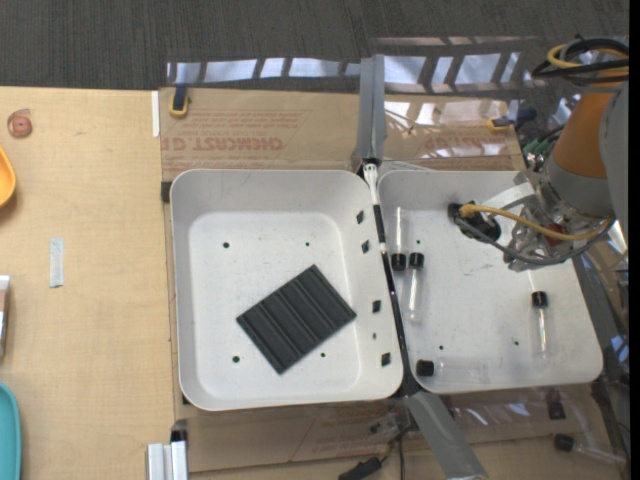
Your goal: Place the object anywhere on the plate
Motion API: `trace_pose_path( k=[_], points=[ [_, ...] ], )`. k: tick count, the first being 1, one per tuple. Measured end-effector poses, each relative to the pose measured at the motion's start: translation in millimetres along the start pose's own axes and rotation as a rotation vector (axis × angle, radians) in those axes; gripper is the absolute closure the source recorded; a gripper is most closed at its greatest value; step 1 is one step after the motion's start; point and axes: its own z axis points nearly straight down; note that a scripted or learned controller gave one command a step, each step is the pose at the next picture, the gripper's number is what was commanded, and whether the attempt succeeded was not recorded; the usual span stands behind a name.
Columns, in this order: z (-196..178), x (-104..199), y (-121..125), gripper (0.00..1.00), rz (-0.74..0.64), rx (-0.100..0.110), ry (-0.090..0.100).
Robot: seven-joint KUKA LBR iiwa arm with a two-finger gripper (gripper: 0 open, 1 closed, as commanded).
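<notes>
In the right bin [470, 313], the gripper [527, 255] hovers by the right wall; grip state cannot be told. Clear capped tubes lie loose: a pair [414, 268] at the divider, one [540, 320] below the gripper, one [450, 371] at the near edge. The ribbed dark plate [296, 318] sits in the left bin [210, 258], open floor around it. The cardboard [250, 133] print, inverted, reads "CHEMCAST".

Past my bench lies the floor [300, 18], a dark grey carpet with a fine weave. At the view's left runs a pale wooden tabletop [90, 308], bearing a small grey strip [56, 263] and a round reddish mark [18, 123]. A sheet of brown cardboard [250, 133] with red print lies under my two white bins [180, 288]. Behind them a metal frame [450, 68] throws back bluish-white glints. The light is even and the shadows soft
</notes>
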Motion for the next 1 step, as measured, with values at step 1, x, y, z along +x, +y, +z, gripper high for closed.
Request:
trace_pose_path(
  k=[1],
  points=[
    [-47.3,-20.0,-58.8,1.0,-0.118,0.0,0.0]
  ],
)
